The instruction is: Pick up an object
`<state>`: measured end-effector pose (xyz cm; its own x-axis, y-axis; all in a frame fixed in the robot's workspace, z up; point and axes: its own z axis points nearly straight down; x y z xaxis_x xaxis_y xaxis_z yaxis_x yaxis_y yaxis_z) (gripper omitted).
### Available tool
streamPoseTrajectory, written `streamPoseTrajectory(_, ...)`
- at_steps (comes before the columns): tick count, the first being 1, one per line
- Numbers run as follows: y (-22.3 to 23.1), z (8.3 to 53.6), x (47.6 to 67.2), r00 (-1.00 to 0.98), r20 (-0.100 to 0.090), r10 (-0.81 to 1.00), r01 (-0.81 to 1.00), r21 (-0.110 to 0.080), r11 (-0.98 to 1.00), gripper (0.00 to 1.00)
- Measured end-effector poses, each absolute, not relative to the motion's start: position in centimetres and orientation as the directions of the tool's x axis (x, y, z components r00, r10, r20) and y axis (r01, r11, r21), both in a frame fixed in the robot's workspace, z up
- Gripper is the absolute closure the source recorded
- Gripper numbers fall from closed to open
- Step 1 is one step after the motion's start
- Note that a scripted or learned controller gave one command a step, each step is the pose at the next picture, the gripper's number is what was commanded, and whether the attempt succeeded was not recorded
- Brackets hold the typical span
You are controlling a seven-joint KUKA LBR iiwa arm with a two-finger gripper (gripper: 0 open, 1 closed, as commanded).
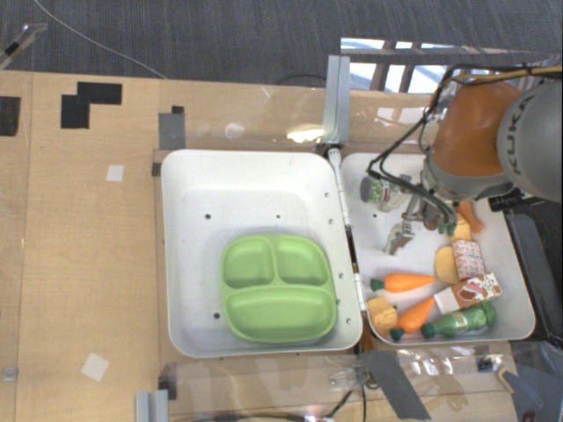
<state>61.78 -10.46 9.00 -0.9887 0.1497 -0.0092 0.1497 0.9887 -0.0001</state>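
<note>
This is a robotics lab test cell. A grey industrial arm (519, 139) with an orange band reaches over a plywood tabletop (79, 271) bearing two shallow white bins (255, 178) fixed side by side with metal brackets (337, 95). Black fiducial-like squares (88, 104) mark the tabletop, loose cables (400, 143) trail from the arm, and dark carpet (176, 16) lies beyond. Toy food (413, 284) serves as test items.
</note>
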Motion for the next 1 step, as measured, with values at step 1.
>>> streamPoseTrajectory(1,-13.43,9.05,56.44,-0.949,-0.016,0.316,0.316,0.004,0.949,0.0)
